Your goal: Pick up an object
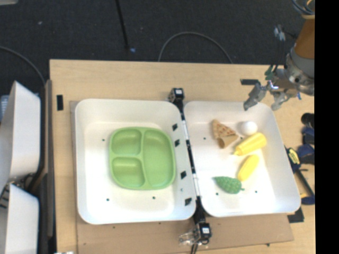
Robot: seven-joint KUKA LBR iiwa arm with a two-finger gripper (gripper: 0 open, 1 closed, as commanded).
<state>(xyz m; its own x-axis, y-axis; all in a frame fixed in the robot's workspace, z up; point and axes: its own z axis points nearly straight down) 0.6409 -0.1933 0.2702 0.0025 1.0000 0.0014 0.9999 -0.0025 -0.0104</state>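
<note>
Gripper [266, 100] open above right bin's [280, 194] far edge, holding nothing.

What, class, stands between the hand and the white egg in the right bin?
Nothing visible does. The hand hovers over the right bin's far edge, and bare bin floor separates it from the white egg.

The right bin [283, 194] holds five small things, grouped toward its middle. A tan wedge of toy food [223, 132] lies at ten o'clock in the group, its point aimed down. A white ball [247, 127] sits at twelve, just beside it. A yellow corn cob [250, 144] lies tilted at the centre, a smaller yellow piece [247, 167] at five, and a green leafy piece [229, 184] at seven.
</note>
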